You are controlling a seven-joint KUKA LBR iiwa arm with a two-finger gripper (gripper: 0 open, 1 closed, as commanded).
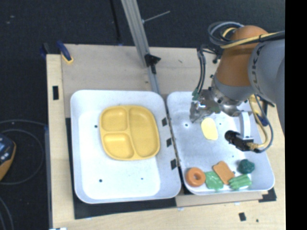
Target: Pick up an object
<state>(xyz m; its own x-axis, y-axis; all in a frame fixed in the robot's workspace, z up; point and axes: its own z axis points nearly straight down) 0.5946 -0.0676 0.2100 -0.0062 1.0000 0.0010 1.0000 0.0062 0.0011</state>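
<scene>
My gripper [197,113] hangs over the upper left part of the right bin [192,147], with nothing visible between its fingers. A pale yellow oval piece [209,129] lies on the bin floor just right of and below the gripper. Along the bin's near edge sit an orange ring [195,176], a light green piece [214,181], an orange block [223,171], a green piece [240,181] and a dark green lump [246,166].
The left bin [86,176] holds a yellow divided plate [129,131] with three compartments. A metal pole [136,28] rises behind the bins. The bench [96,66] surrounds both bins.
</scene>
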